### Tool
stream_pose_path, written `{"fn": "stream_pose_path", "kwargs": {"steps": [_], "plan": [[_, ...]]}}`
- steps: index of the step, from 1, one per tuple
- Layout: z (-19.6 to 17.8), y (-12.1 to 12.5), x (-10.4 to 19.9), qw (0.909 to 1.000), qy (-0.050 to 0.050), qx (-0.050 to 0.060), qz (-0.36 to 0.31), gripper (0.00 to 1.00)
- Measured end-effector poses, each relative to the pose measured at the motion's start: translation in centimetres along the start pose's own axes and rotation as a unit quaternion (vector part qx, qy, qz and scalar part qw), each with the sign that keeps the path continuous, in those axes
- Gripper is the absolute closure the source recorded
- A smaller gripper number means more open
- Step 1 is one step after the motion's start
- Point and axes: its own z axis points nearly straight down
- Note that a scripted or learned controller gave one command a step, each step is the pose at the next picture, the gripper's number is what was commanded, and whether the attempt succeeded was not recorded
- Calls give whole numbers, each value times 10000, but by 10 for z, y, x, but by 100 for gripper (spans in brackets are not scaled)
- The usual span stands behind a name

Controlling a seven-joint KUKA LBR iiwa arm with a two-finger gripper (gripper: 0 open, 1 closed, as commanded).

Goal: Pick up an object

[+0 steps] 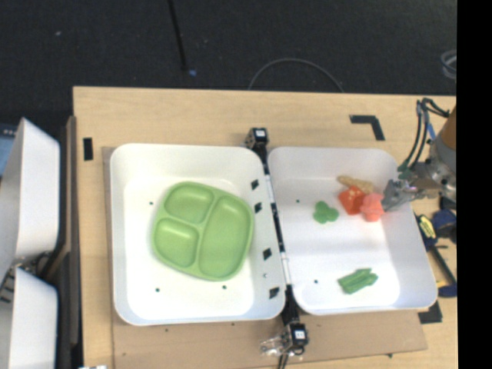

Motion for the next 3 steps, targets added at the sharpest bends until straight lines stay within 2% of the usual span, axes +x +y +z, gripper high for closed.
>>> {"fn": "stream_pose_path", "kwargs": {"steps": [1,2,3], "plan": [[-55,2,-2,10000,2,4,-4,100],[-42,-3,51,10000,16,39,-15,100],[-47,-5,95,10000,23,34,-22,100]]}}
